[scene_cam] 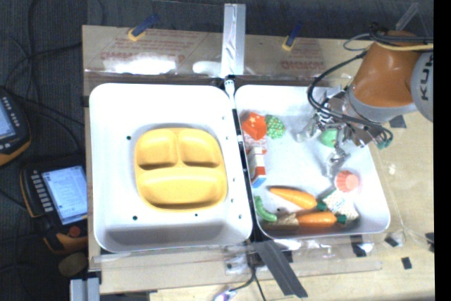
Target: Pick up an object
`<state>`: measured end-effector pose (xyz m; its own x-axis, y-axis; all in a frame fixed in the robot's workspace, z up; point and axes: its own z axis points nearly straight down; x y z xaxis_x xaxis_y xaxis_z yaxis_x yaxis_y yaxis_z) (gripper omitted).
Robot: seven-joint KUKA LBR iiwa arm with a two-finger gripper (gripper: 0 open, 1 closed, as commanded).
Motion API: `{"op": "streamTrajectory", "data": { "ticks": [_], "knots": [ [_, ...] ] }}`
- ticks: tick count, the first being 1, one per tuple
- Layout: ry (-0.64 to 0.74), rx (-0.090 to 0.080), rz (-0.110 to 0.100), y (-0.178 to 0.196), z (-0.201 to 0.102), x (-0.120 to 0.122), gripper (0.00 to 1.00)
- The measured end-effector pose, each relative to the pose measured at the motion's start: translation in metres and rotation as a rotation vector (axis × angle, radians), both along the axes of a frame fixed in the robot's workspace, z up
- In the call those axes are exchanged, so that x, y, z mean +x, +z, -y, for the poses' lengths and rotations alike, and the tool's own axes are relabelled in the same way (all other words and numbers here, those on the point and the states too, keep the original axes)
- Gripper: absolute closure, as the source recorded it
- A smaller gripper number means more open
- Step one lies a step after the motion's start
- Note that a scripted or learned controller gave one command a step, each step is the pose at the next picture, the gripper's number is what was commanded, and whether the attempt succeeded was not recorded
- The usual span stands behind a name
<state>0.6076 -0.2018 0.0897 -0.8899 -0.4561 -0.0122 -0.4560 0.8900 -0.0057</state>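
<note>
camera view | gripper (337, 151) low over right bin (377, 183), far-right part | fingers: cannot tell, spread or pressed | pink-topped toy (347, 182) just near-side of tips, right of carrot (292, 197) | carrot long axis left-right | yellow tray (180, 166) in left bin

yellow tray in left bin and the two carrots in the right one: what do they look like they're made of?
Yellow tray: likely moulded plastic, smooth with a soft sheen, rounded compartment ridges, uniform colour.
Carrots: probably plastic toy food, saturated even orange with a slight gloss; rubber can't be ruled out.
</note>
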Motion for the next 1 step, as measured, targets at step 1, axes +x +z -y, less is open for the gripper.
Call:
{"op": "streamTrajectory", "data": {
  "ticks": [1],
  "knots": [
    [-0.030, 0.000, -0.001, 0.0004, 0.0194, -0.0336, 0.00]
  ]
}}
